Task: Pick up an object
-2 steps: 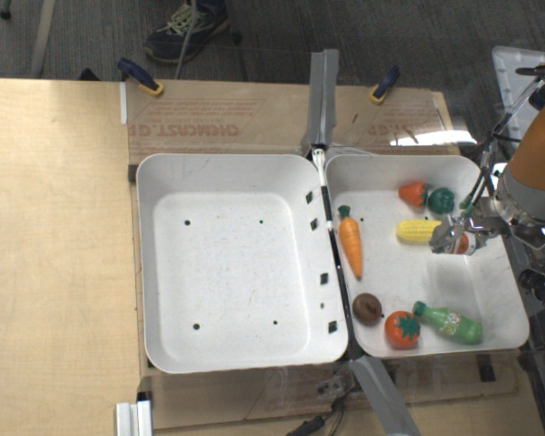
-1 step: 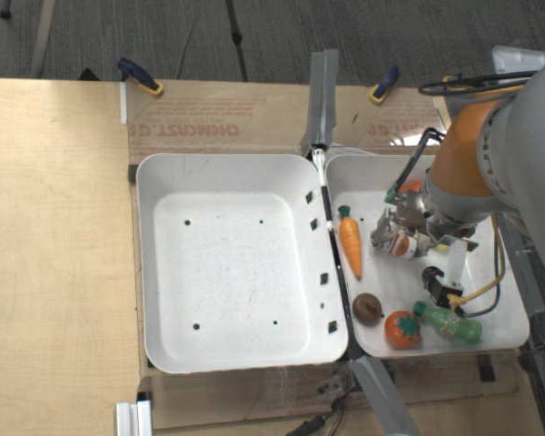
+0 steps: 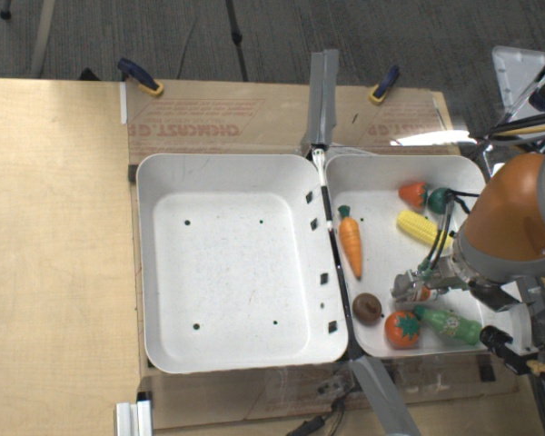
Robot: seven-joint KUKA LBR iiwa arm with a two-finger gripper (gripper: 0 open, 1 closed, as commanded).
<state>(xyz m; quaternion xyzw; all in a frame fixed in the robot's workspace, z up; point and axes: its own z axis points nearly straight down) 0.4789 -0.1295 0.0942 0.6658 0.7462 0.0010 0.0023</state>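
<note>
The tomato (image 3: 402, 329) lies nearest, at the right bin's (image 3: 381, 175) front rim, with the green bottle (image 3: 452, 325) touching it and a brown ball (image 3: 368, 308) beside. The gripper (image 3: 412, 289) hangs just behind the tomato; whether its jaws are parted or closed I cannot tell. Descending here risks nudging crowded neighbours instead of seating on one. Behind the tomato lie the carrot (image 3: 350, 244), corn (image 3: 419, 228) and strawberry (image 3: 412, 193).

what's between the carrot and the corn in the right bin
Nothing. In the camera view the stretch of white bin floor between the carrot and the corn is bare.
</note>
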